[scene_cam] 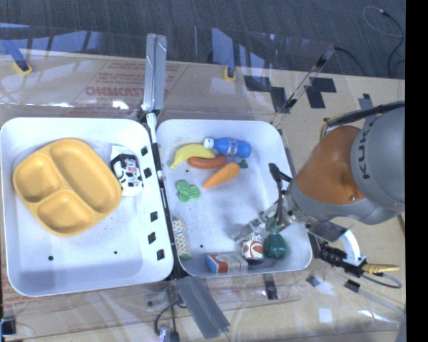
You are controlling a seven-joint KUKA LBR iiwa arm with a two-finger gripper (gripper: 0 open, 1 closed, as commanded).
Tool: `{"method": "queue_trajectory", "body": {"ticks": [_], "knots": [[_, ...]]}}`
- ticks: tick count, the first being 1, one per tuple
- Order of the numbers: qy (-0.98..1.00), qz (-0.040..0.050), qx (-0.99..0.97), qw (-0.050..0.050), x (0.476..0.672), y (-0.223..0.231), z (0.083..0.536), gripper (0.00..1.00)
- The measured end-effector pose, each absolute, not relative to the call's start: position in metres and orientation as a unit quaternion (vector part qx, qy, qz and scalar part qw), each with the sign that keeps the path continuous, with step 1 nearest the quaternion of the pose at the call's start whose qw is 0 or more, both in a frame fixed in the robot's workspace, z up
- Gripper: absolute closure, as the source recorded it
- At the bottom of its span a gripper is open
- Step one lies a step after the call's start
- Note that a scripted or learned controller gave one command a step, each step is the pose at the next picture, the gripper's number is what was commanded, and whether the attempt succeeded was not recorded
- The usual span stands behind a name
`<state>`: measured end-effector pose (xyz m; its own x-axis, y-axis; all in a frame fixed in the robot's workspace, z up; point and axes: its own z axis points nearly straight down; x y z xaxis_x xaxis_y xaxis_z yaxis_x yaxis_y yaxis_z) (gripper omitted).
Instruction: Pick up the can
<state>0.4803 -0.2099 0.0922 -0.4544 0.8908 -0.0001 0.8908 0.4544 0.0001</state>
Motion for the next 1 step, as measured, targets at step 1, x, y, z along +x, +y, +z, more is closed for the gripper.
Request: {"method": "queue_trajectory", "body": {"ticks": [1], "knots": [[0.854, 0.0002, 0.52, 0.0, 0.4811, -0.2089, 0.102, 1.0]]}}
